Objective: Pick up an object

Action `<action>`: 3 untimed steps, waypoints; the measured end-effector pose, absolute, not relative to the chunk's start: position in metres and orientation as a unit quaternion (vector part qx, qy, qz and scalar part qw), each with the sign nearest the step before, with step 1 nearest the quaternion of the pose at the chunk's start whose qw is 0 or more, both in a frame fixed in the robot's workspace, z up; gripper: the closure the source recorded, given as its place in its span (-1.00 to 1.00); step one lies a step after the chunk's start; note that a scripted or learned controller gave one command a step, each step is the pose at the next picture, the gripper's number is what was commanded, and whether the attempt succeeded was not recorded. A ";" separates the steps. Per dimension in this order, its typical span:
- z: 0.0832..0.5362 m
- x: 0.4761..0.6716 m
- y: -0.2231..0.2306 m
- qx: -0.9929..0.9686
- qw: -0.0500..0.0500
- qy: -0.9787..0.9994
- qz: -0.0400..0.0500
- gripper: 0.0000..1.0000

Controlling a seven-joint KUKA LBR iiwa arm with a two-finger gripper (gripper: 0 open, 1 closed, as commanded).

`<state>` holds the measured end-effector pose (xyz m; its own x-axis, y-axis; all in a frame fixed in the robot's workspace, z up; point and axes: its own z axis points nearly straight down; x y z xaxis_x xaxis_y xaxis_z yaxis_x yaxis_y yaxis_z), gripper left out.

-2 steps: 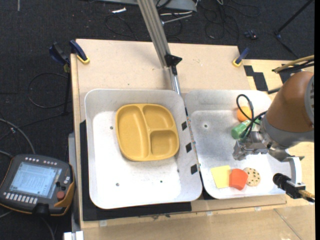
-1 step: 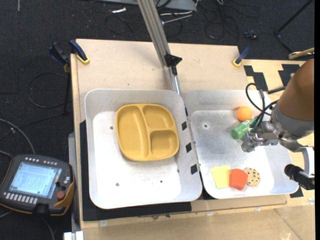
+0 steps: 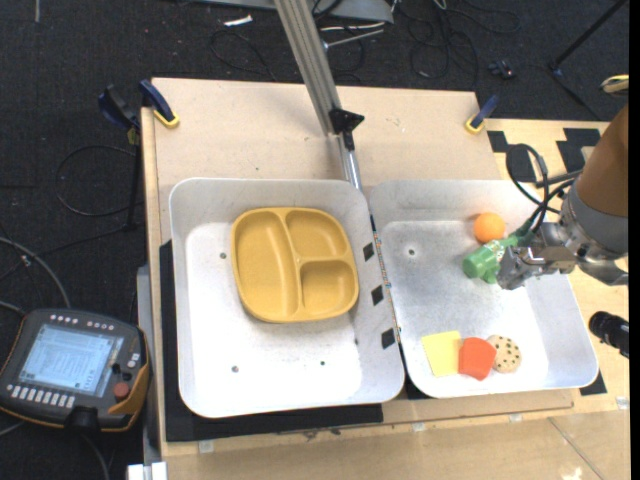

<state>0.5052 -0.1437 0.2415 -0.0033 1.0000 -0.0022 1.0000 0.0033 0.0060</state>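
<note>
Camera view, live: watching gripper [image 3: 512, 268] hanging low over right bin [image 3: 560, 368], reaching in from the right w/ orange-banded arm behind it. Fingers' state: cannot tell, too dark and too small to read any gap.

Flagging risks first. Green object [image 3: 484, 262] sitting right at the fingertips, touching or nearly so, can't say which. Closing off-centre probably just nudging it away across the smooth bin floor rather than catching it. Orange ball [image 3: 489, 227] lying just beyond the fingers, close to the green piece, so rolling off at the slightest bump, or getting pinched alongside and spoiling the grip. Cable bundle near the wrist hanging close too; looking like a possible snag.

Placing the target: green object immediately ahead of the tips, on the side away from the arm, not visibly between them. Nothing showing as held yet.

Noting the rest: yellow block [image 3: 440, 353], red object [image 3: 477, 357] and cookie [image 3: 505, 353] clustered well off to one side of the fingers, near the bin's front rim. Yellow tray [image 3: 295, 264] far past the tips, in left bin [image 3: 200, 368].
</note>
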 end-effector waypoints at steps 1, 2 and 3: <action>0.249 0.521 -0.096 0.704 0.001 0.710 0.001 1.00; 0.253 0.547 -0.039 0.704 0.000 0.710 0.002 1.00; 0.253 0.572 0.002 0.704 0.000 0.710 0.001 1.00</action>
